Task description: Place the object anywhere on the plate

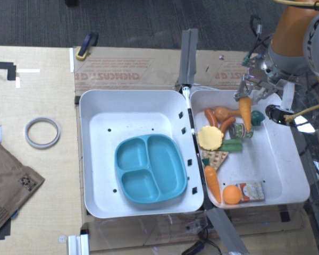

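A blue three-compartment plate (149,169) lies in the left white bin (95,142). My gripper (248,92) hangs over the far part of the right bin (287,169). It is shut on the upper end of an orange toy carrot (245,113). The carrot hangs almost upright from the fingers, with its lower end just above the pile of toy food. The plate is well to the left of the gripper, across the divider between the bins.
The right bin holds sausages (218,116), a yellow round piece (210,137), a waffle wedge (215,158), a second carrot (211,184), an orange ball (232,194) and a small box (252,191). A tape ring (42,132) lies on the bench at left.
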Tool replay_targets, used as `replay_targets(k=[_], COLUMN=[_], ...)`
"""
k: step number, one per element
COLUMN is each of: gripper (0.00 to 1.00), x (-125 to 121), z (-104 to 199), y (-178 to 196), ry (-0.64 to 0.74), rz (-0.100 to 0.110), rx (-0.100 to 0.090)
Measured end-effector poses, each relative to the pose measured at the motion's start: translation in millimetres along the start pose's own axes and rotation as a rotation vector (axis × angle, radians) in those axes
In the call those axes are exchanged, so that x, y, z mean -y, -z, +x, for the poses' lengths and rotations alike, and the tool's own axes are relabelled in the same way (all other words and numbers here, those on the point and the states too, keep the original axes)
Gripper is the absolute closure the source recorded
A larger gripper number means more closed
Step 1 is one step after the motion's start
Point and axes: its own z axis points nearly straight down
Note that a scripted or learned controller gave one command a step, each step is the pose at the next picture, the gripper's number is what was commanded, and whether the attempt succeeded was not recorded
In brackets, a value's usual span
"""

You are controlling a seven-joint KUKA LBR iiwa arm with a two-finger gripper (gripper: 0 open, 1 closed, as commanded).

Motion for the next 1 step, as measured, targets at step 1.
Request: replay_targets(k=[1], gripper=[1.0], x=[116.9], z=[18.6], y=[33.8], ry=[0.167], rz=[0.002], rx=[0.0])
